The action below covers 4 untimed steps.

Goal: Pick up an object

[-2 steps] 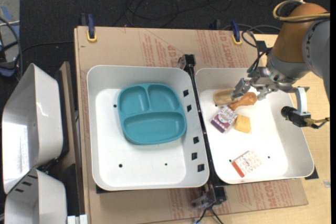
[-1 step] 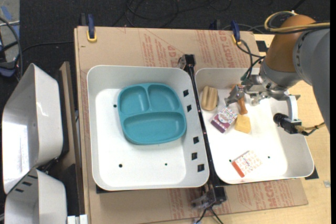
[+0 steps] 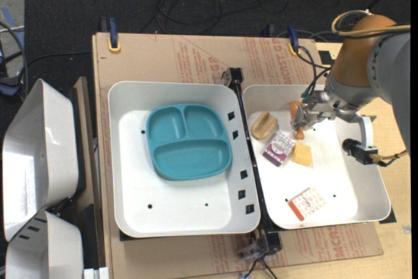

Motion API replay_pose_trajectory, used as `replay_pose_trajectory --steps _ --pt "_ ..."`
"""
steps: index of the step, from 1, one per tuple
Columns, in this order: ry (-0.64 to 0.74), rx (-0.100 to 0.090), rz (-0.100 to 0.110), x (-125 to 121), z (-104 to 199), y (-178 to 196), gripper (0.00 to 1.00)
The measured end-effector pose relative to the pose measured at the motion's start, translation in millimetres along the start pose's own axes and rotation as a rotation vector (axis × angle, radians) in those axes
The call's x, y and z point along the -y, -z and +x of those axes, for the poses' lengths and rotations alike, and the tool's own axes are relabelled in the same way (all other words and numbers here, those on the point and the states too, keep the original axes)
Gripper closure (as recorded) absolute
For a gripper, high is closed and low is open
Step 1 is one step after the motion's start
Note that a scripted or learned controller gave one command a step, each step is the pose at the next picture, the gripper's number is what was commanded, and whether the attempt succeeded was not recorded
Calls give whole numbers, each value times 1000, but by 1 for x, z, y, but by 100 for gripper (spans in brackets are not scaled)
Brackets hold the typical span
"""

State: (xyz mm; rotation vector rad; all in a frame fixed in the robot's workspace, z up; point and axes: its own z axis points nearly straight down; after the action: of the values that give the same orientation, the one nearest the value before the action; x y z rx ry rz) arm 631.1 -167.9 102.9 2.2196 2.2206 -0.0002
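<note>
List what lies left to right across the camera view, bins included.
Left bin with the teal divided plate → tan bread piece → purple packet → yellow wedge → gripper just above it, arm reaching in from the right.

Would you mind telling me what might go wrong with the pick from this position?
1. The gripper sits low in the right bin, amid closely packed items: an orange piece, a yellow wedge, a purple packet and a tan bread-like piece. It may catch two, or nudge one away.
2. The orange piece looks small and is partly hidden by the gripper, so it could slip out.
3. The red-and-white packet lies flat and may be hard to grip.
</note>
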Motion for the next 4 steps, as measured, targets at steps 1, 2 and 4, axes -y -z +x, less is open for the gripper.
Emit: replay_pose_trajectory --steps 1,2,4 --pt "-2 1 -5 0 -6 63 100" --pt "-1 1 -5 3 -10 125 100" --pt "8 -2 1 -6 49 145 100"
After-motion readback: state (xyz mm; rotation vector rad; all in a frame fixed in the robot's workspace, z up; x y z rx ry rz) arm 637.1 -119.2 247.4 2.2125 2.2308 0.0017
